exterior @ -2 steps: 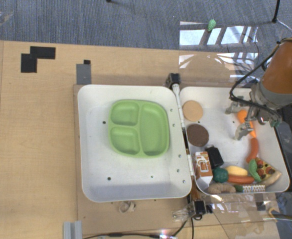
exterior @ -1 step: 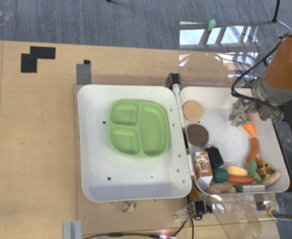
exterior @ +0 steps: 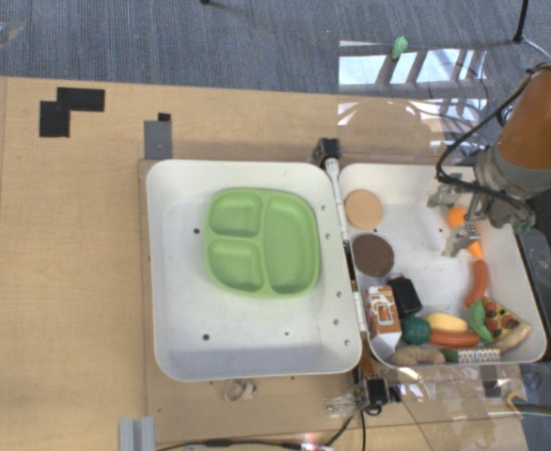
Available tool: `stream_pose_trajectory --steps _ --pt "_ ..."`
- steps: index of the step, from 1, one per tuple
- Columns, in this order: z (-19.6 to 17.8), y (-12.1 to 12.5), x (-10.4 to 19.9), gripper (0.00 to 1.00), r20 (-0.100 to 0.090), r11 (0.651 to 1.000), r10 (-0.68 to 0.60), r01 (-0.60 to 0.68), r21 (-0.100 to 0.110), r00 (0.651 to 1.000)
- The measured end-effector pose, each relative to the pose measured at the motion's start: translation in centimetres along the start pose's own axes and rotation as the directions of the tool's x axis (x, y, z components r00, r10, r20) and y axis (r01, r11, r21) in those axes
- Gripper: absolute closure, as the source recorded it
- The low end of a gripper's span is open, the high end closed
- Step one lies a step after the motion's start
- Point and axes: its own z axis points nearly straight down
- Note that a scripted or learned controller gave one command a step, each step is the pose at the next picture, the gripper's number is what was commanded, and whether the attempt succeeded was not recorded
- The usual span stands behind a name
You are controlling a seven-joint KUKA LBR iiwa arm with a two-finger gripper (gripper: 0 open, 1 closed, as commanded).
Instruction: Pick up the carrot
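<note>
In the camera view, the small orange carrot [exterior: 465, 233] is seen in the right white bin [exterior: 417, 195], seemingly gripped between the closed metal gripper [exterior: 468, 225] fingers; a shallow hold could let it slip during lifting

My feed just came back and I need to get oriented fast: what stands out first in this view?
The bright green three-compartment plastic plate sits alone in the middle of the left white bin. The grey arm's two-finger gripper is low in the right white bin, at a small orange carrot. Toy foods crowd that bin's near end, among them a red sausage.
</note>
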Motion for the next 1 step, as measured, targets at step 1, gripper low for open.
stream_pose_trajectory --steps 1 --pt "-1.49 0.01 -0.48 1.00 0.015 1.000 -0.002 0.002 0.004 1.000"
